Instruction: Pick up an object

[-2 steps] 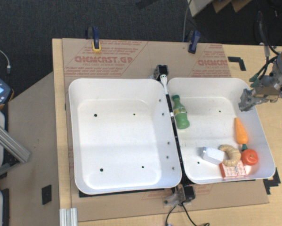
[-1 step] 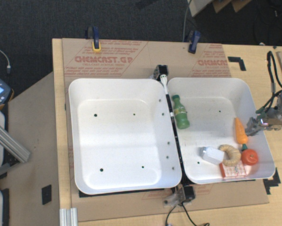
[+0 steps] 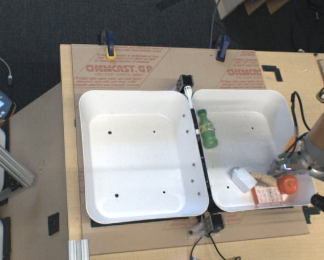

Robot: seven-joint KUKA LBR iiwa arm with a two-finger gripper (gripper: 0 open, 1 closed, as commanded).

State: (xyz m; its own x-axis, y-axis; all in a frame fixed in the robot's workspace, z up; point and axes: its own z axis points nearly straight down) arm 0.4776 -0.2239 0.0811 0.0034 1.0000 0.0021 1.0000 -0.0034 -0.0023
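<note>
The right bin (image 3: 243,104) holds a green bottle (image 3: 207,129) lying against its left wall. Near its front right corner lie a small white-grey block (image 3: 242,179), a red and white carton (image 3: 269,194), a round red ball (image 3: 288,185) and a tan piece (image 3: 262,176). My gripper (image 3: 284,166) reaches in from the right, low over that corner, just above the red ball and the tan piece. The arm's grey body (image 3: 317,153) covers the bin's right rim. Nothing shows as lifted off the bin floor.
The left bin (image 3: 97,104) lies beside the right one, sharing a middle ridge (image 3: 196,145). Both bins rest on a brown board (image 3: 151,64) held by blue clamps (image 3: 108,41) at the back. A black cable (image 3: 295,112) runs along the right bin's far right edge.
</note>
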